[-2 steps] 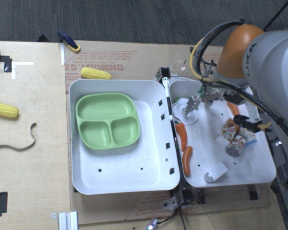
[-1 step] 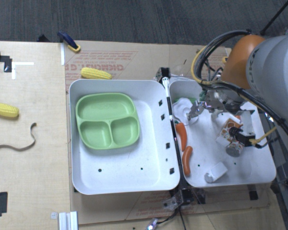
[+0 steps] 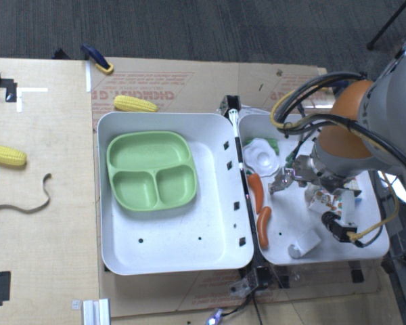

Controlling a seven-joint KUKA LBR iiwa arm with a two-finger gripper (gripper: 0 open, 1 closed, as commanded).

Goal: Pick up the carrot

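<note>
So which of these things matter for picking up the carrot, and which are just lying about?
For the job:
- carrot, in the right bin by its left wall
- gripper, just right of the carrot

Lying about:
- sausage, below the carrot
- green plate in the left bin
- two corn cobs on the bench

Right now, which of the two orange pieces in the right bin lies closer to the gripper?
The upper orange piece, beside the gripper. The lower orange piece lies further down the right bin, nearer its front edge.
</note>
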